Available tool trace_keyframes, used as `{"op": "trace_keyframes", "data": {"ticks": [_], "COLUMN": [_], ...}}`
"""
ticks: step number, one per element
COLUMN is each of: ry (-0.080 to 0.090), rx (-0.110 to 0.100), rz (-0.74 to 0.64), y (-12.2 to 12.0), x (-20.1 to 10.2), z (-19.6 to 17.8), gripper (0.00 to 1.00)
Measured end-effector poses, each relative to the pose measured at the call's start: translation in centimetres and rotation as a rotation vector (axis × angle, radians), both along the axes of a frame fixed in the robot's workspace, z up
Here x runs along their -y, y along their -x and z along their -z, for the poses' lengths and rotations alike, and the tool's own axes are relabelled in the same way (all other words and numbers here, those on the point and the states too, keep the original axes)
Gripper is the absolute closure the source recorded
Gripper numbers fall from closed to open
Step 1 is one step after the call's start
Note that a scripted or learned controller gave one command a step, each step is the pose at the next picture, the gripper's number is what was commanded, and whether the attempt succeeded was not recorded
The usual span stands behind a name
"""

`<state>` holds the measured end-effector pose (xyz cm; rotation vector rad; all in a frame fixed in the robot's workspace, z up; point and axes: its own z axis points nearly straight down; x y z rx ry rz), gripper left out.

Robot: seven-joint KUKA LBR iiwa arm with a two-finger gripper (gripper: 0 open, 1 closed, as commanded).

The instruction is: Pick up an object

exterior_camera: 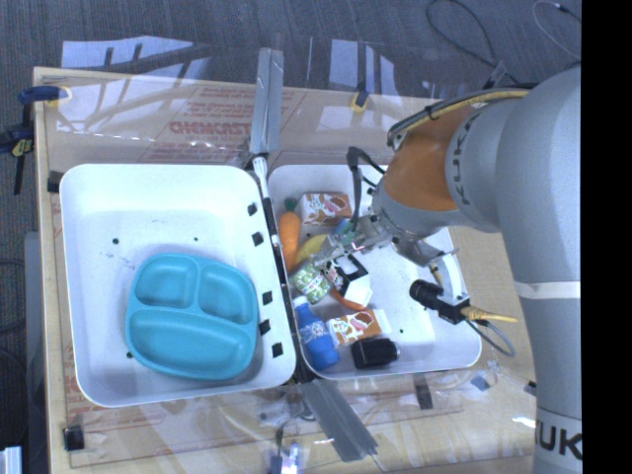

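Grey arm [513,166] over crowded bin [413,331], pincer [346,250] mid-clutter, carrot [288,237] along wall

Floor [197,3]: dark grey carpet, black cables [464,10] at upper right. Bench [148,117]: pale wood, clear sheeting; blue clamp [35,95] at left edge.

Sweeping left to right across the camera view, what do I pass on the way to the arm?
left bin → blue divided tray → carrot → black block → grey arm. The other items packed into the right bin overlap too much to order.
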<state>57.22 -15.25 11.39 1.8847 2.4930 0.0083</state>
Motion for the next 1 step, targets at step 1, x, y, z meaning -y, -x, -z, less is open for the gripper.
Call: {"op": "trace_keyframes", "data": {"ticks": [1], "ry": [-0.006], "rx": [-0.017], "rz": [0.025], "y": [-0.42], "x": [-4.65], "z": [-10.66], "gripper": [1.00]}}
